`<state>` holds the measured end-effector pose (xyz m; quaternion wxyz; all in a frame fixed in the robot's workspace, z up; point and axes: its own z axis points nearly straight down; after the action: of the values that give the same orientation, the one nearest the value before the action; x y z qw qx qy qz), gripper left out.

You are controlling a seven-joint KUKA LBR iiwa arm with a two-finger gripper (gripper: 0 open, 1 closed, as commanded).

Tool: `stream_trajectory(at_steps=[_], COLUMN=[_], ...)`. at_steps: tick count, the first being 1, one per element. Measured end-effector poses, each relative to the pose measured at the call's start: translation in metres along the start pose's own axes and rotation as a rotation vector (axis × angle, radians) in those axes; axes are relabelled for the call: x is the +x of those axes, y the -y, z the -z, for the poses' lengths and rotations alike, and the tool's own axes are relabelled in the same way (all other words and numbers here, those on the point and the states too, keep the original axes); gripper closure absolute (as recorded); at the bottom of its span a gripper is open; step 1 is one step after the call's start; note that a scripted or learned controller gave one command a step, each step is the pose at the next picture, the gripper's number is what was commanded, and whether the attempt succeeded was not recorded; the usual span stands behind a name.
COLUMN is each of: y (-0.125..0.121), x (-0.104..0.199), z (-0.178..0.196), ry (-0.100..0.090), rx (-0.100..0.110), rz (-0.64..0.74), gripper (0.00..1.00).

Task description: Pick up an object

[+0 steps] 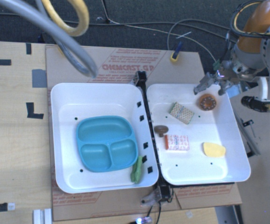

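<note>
The right bin holds a round brown doughnut-like piece at its far right corner, a patterned greenish square packet, a small brown disc, a red-and-white packet and a yellow lump. My gripper hovers at the bin's far right rim, just above the brown round piece, its two fingers spread open with nothing between them.
The left bin holds a blue divided tray and a green item by its near right corner. A thick grey hose and a yellow hose cross the far left. Cables and a yellow-blue clip lie behind the bins.
</note>
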<state>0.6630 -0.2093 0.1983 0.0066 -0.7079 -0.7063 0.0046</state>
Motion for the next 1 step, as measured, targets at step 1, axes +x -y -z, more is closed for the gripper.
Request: stream_trajectory(at_steps=[1], y=[-0.0028], x=[0.0009], z=[0.0107], ry=[0.003], rx=[-0.014], rz=[0.004], gripper=[0.0])
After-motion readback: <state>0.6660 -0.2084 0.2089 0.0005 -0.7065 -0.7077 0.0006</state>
